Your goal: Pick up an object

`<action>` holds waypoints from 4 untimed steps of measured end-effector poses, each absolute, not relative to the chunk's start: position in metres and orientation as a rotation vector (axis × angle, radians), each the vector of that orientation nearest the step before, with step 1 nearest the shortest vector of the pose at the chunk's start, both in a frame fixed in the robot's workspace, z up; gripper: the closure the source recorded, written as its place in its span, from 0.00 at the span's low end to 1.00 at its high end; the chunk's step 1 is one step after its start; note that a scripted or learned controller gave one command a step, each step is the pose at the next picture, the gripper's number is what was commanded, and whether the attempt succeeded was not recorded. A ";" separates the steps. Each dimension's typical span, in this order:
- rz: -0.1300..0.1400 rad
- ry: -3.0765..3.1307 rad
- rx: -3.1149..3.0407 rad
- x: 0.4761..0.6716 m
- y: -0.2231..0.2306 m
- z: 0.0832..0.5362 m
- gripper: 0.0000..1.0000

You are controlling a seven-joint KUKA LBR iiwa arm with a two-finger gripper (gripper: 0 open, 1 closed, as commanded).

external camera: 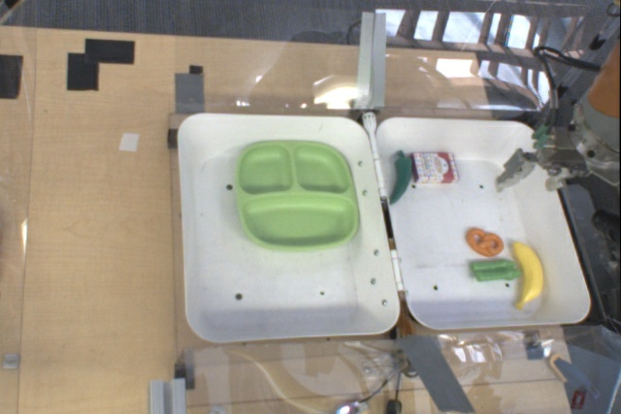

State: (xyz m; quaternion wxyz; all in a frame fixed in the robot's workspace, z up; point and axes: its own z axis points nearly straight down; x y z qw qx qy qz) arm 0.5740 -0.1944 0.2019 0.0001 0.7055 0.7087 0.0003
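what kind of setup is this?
Likely a robot-grasping lab bench: two shallow white bins side by side, toy food such as a banana and a green divided plate, and a gripper over the right bin.

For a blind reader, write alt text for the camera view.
A robot gripper hovers over the right white bin, which holds a banana, a green block, an orange piece, a small carton and a green pepper. The left bin holds a green divided plate.

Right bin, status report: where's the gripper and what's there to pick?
Gripper over right bin's far right side, holding nothing. Banana, green block, orange piece, box, pepper untouched. Nothing in the way.
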 end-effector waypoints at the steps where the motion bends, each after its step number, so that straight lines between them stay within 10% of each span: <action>1: 0.000 1.749 2.609 0.580 -0.181 0.190 0.00; 3: 0.000 1.551 2.731 0.614 -0.186 0.175 0.00; 4: 0.000 1.865 2.529 0.540 -0.198 0.119 0.00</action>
